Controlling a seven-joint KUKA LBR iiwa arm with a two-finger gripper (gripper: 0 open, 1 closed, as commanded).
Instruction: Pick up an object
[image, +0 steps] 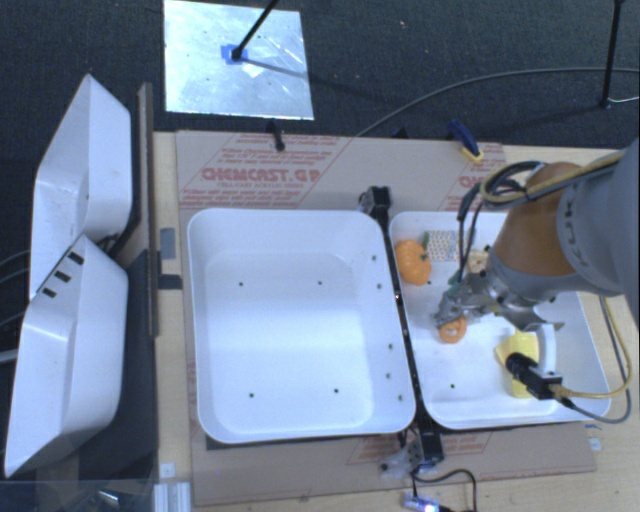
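pincer (453, 318) over small orange object (453, 331) in right bin (440, 400) | grip: cannot tell, fingertips blurred

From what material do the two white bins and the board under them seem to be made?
The left bin and the right bin look like thin moulded plastic: smooth, slightly glossy white walls with rounded corners and small dark holes in the floor. The board under them looks like matte, tan, paper-faced sheet with red printed lettering; what lies beneath that facing cannot be told.
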